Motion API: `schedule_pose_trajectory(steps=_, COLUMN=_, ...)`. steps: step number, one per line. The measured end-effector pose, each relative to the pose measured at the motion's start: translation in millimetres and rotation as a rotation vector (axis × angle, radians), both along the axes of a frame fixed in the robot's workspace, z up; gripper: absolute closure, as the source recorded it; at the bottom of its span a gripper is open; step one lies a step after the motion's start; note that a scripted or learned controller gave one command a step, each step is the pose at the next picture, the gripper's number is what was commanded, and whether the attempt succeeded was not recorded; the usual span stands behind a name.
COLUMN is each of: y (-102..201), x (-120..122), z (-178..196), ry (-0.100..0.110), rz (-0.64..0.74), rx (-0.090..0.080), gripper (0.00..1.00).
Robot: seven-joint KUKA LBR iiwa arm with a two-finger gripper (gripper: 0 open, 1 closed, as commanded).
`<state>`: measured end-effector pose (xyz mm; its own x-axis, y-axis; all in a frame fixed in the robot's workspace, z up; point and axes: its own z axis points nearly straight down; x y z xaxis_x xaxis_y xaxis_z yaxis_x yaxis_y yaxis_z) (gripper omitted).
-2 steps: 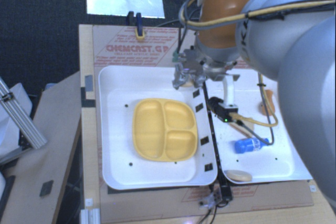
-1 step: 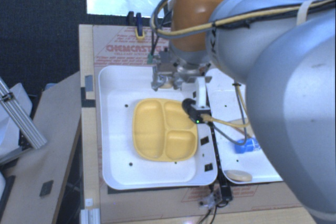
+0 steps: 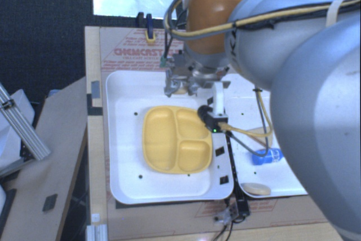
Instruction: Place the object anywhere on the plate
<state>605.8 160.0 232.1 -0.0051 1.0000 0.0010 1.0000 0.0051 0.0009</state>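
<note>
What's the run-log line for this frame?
arm: over left bin far edge | gripper: above plate's far rim, grasp unclear | plate: yellow, divided, in left bin | right bin: blue object, tan object | placed: no

Bright, even light; foreground arm blurred

Two white bins (image 3: 127, 178) sit side by side on the counter (image 3: 65, 121), a clamp (image 3: 149, 28) at twelve o'clock.
</note>
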Motion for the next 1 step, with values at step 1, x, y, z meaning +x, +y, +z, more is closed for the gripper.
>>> schedule_pose_trajectory(steps=1, y=0.1, x=0.1, z=-0.2, ry=0.000, rz=0.000, rx=0.000, gripper=0.00)
